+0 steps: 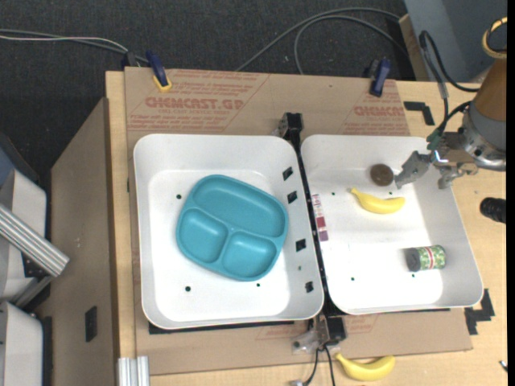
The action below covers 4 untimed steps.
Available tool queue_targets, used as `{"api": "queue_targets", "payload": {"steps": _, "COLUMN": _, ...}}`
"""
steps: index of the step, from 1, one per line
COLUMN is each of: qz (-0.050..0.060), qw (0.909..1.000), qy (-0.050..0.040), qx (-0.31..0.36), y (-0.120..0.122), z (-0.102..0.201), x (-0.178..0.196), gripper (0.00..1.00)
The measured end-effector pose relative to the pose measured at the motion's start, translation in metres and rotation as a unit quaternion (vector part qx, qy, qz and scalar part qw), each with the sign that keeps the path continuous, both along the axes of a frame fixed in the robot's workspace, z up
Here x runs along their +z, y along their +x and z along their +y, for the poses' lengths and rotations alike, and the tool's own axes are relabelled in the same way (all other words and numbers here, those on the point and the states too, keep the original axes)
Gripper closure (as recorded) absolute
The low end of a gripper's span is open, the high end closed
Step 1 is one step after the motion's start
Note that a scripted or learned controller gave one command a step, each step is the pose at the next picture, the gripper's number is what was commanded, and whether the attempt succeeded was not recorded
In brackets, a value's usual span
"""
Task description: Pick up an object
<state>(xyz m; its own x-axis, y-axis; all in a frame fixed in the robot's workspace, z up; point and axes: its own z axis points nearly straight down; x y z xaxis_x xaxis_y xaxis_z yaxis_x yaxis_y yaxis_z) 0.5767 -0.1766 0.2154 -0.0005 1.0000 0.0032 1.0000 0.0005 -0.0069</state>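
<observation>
- Yellow banana (377,203) lies in the right bin (455,289), near its far side, with a small brown round object (381,174) just beyond it.
- A green-labelled can (425,258) lies on its side nearer the front.
- The gripper (428,170) hovers at the bin's far right, fingers apart, holding nothing.
- A teal divided plate (232,227) sits in the left bin (153,296).

From my screen the two white bins (153,240) look like smooth, slightly glossy plastic. Inside the left one, the blue divided plate (232,227) has a matt plastic finish. Under the bins lies a brown cardboard sheet (241,95), dull and printed. Right of the plate, the banana (376,203) looks smooth; the small can (426,258) beyond it looks paper-labelled.
</observation>
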Motion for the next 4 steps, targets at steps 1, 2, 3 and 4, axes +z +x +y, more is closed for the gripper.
{"api": "queue_targets", "payload": {"steps": 1, "qz": 0.000, "qw": 1.0000, "qy": -0.0002, "qx": 0.000, "y": 0.002, "z": 0.009, "x": -0.047, "gripper": 0.00}}
{"api": "queue_targets", "payload": {"steps": 2, "qz": -0.001, "qw": 1.0000, "qy": -0.0006, "qx": 0.000, "y": 0.005, "z": 0.011, "x": -0.089, "gripper": 0.00}}
{"api": "queue_targets", "payload": {"steps": 3, "qz": -0.004, "qw": 1.0000, "qy": -0.0008, "qx": 0.000, "y": 0.006, "z": 0.011, "x": -0.076, "gripper": 1.00}}
{"api": "queue_targets", "payload": {"steps": 4, "qz": -0.007, "qw": 1.0000, "qy": -0.0023, "qx": 0.000, "y": 0.006, "z": 0.008, "x": -0.011, "gripper": 1.00}}
